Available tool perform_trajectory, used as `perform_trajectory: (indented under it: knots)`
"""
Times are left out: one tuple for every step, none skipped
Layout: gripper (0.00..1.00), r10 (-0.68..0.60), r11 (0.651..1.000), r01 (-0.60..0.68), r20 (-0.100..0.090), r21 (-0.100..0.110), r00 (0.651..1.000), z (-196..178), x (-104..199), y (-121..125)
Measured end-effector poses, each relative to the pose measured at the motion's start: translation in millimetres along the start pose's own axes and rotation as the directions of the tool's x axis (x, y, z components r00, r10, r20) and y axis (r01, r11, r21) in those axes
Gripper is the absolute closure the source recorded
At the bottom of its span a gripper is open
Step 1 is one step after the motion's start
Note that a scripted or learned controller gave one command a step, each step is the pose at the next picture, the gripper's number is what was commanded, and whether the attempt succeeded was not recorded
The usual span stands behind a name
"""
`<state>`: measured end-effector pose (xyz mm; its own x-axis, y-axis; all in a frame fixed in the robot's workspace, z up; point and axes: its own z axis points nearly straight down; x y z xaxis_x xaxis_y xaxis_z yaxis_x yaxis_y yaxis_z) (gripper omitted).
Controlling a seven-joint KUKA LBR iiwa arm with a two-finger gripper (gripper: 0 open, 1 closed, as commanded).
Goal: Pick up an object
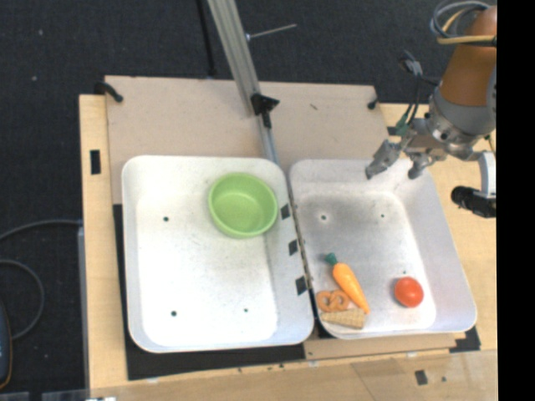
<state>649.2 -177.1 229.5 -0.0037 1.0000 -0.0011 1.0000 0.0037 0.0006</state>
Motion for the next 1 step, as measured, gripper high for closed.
perform_trajectory:
  knots:
    - [0.00,0.000,1.000,0.000,0.001,0.000,1.000,-0.1,-0.5,-0.1]
